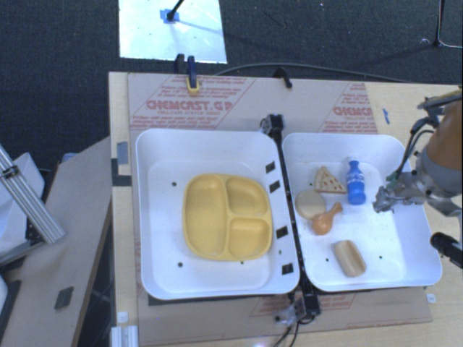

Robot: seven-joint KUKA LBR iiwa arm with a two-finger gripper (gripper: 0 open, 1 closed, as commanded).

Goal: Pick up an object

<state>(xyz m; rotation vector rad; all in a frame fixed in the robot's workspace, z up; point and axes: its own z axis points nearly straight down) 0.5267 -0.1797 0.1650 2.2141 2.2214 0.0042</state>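
Gripper over right bin, its grip unreadable at this angle. Blue bottle just beside it, nearest target; sandwich wedge, drumstick, bread roll beyond. Yellow tray in left bin.

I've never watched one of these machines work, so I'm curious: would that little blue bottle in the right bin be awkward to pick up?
Probably a bit. The blue bottle lies on its side, and it looks round, so a nudge might roll it. It looks small and likely light, so it could skid across the smooth white bin. The tool sits just to its right.
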